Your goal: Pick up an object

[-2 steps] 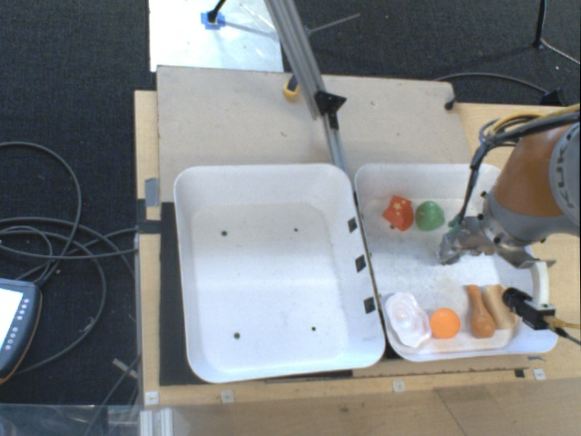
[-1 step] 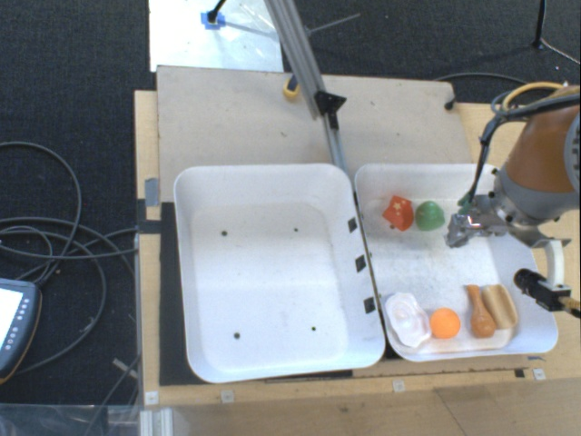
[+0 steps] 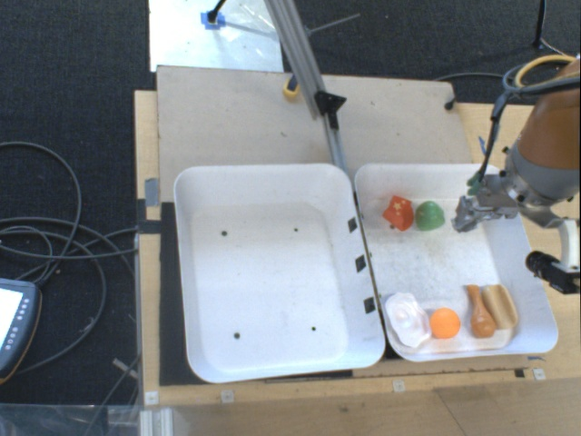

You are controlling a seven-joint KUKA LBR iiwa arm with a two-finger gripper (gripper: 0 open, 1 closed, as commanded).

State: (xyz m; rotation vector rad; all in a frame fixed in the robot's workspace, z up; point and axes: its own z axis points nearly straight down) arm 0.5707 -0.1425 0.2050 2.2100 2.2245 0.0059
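Overhead, a pale tabletop (image 3: 236, 116) carries two shallow white bins side by side, the left bin (image 3: 263, 271) beside the right bin (image 3: 508, 252), which holds every loose object. From the right, the grey arm (image 3: 549, 143) with its orange band reaches over the right bin's far side, and its end effector (image 3: 472, 212) hangs just beside a green ball (image 3: 429, 216), with nothing visible between its tips; whether it stands wide or narrow cannot be told at this slant. Along the bin's near wall lie a tan bun-like piece (image 3: 501, 305) touching an orange-brown carrot-shaped toy (image 3: 479, 312), then a white lumpy object (image 3: 406, 319) and a small orange ball (image 3: 444, 323). A red toy (image 3: 398, 213) sits just left of the green ball. Judged from this, the pick has not yet been made: the approach looks nearly done, while the grasp and lift remain. No brand, label or readable writing appears on any object.
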